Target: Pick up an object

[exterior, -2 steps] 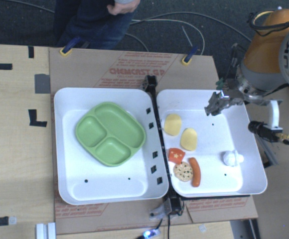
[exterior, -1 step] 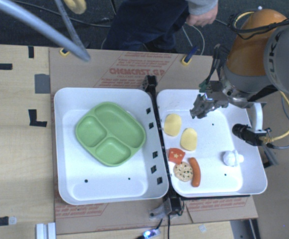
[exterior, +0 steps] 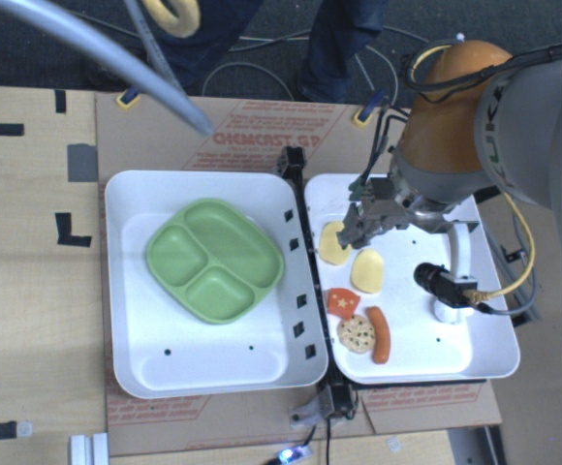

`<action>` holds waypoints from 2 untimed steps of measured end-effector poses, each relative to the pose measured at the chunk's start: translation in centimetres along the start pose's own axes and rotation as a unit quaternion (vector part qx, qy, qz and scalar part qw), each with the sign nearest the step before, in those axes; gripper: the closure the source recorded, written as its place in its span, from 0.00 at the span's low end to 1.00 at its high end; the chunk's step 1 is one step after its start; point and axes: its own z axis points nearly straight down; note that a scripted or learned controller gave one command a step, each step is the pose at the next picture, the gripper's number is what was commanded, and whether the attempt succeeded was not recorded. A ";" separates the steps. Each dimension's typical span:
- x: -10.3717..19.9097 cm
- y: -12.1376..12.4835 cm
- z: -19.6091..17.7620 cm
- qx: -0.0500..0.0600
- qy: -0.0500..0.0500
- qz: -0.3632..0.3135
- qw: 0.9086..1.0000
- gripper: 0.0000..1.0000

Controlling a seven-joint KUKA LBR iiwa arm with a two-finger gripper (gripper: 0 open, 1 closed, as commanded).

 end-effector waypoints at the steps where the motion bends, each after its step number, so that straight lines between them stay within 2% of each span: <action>1: 5.0 -1.8 1.4 0.000 0.000 0.000 1.000 1.00; 2: 10.1 -3.4 2.5 0.000 0.000 0.000 1.000 1.00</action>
